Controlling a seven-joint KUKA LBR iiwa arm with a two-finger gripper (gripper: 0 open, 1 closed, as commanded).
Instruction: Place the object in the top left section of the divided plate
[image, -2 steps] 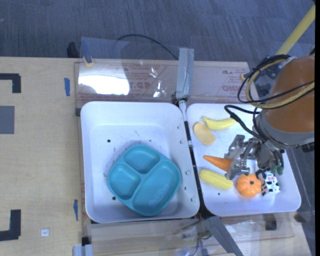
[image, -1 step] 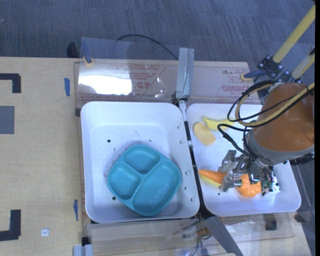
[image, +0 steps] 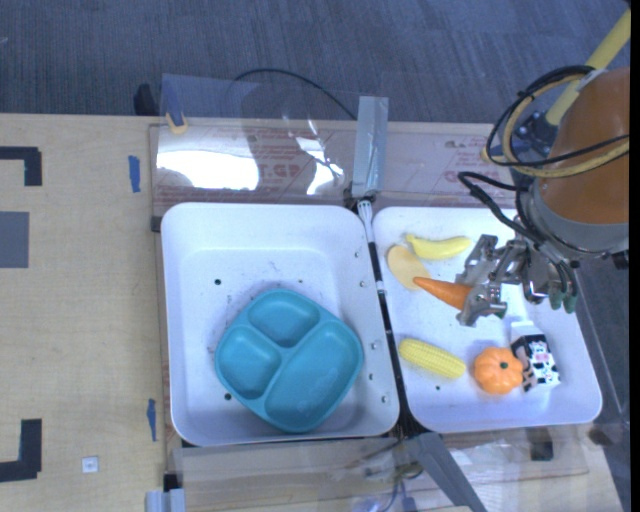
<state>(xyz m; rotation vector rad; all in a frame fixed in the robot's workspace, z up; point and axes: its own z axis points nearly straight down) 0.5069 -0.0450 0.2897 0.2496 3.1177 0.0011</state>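
At the near edge of the tabletop (image: 70, 400) sit two shallow white bins side by side. In the left bin (image: 190, 240) rests a blue divided plate (image: 288, 358) with three sections, all bare; its top left section (image: 284, 317) is the goal. In the right bin (image: 580, 395), nearest the viewer, lie a corn cob (image: 432, 358), a small orange pumpkin (image: 498, 370) and a black-and-white cow toy (image: 540, 362). Further back, an orange carrot (image: 442, 291) lies slanted, its tip pointing up and left, its thick end running under the hand (image: 482, 290). The hand sits right at that thick end; whether it grips the carrot or how far it is open is too cluttered to tell. Beyond lie a banana (image: 438, 246) and a pale yellow piece (image: 401, 262). The plate lies well to the hand's left.
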